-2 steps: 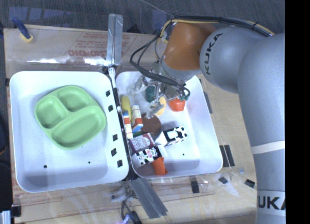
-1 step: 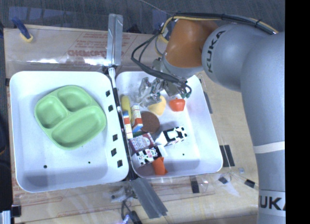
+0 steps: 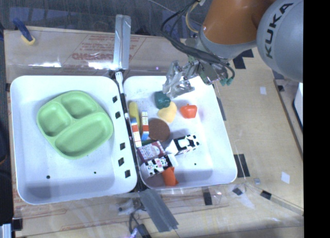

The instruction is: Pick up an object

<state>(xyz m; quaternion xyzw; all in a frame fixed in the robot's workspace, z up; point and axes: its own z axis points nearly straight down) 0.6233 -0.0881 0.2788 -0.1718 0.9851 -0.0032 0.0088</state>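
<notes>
The hand (image 3: 174,85), a cluster of shiny metal links, hangs over the far part of the right bin (image 3: 219,129), just above a small dark green rounded object (image 3: 162,99); whether it is spread or closed cannot be told from this view. Nothing is visibly between its tips.

Beside the green object lie a pale yellow lumpy piece (image 3: 167,112) and an orange-red glossy piece (image 3: 189,111), the three close together near the bin's far middle. Toward the near edge sits a flat brown disc (image 3: 158,129), a black-and-white patterned block (image 3: 186,144), a dark red printed packet (image 3: 152,152) whose print is too small to read, a second black-and-white piece (image 3: 157,166) and an orange cylinder (image 3: 169,176) at the near wall. Along the bin's left wall lies a yellow elongated item (image 3: 133,111) and a striped stick in several colours (image 3: 136,131).

The left bin (image 3: 20,144), smooth white plastic like the other, holds one light green divided plate (image 3: 75,123) with three compartments.

The arm's grey shell (image 3: 281,31) bears the letters KUKA, above an orange band (image 3: 232,10). The table (image 3: 258,118) is pale wood-coloured, with faint red printing near its far edge, not legible.
</notes>
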